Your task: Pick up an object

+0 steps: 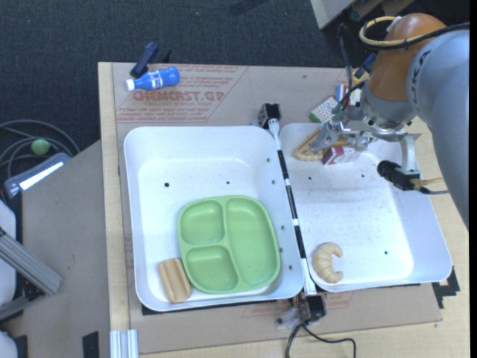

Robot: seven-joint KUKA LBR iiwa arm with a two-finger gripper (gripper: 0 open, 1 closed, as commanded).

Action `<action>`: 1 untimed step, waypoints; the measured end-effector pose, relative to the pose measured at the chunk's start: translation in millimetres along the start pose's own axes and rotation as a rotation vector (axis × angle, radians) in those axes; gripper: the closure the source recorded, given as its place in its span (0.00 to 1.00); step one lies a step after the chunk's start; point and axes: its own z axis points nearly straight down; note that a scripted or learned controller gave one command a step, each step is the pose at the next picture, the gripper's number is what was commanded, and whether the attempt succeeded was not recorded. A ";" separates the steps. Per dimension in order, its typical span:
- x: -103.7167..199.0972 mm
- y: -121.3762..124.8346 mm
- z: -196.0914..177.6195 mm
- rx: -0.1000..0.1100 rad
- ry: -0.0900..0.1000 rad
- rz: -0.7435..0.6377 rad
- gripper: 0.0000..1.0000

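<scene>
A green tray (227,243) and bread slice (174,280) share the left bin (149,155); a croissant (328,262) lies in the right bin (402,230), where the gripper (333,142) hovers, its jaw state unclear.

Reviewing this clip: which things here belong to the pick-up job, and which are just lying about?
Job:
gripper, low at the right bin's far end
tan and red items under it
croissant
green tray
wafer block

Lying about:
blue bottle on the bench
cables on the floor
</scene>
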 end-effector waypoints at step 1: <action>0.2 0.0 0.0 0.000 -0.001 -0.001 0.00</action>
